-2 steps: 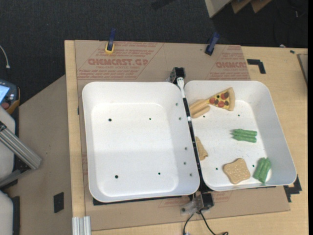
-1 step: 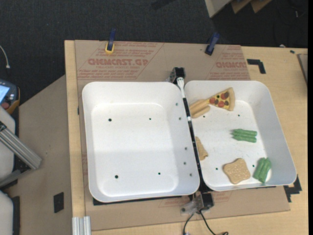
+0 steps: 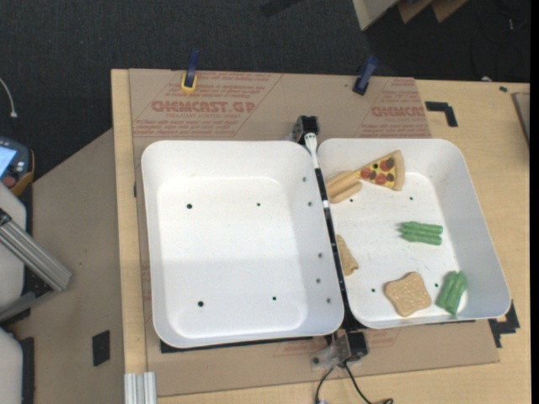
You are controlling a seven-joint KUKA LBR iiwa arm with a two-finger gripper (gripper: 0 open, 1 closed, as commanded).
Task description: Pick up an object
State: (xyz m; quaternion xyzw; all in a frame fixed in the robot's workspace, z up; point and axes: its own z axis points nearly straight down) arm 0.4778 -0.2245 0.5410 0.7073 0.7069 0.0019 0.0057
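The right bin point(image 3: 472, 200) holds several toy foods. A pizza slice point(image 3: 384, 171) lies at its far side, with a tan bread roll point(image 3: 343, 185) just left of it. Green beans point(image 3: 420, 232) rest near the middle. A slice of toast point(image 3: 408, 294) sits at the near side, and a green pea pod point(image 3: 452, 292) lies right of it. A small tan piece point(image 3: 345, 255) leans on the bin's left wall.
The left bin point(image 3: 227, 238) sits beside the right one on a cardboard sheet point(image 3: 253, 99). Blue clamps point(image 3: 191, 74) point(image 3: 365, 74) hold the sheet's far edge. A metal rail point(image 3: 34, 251) runs at the far left.
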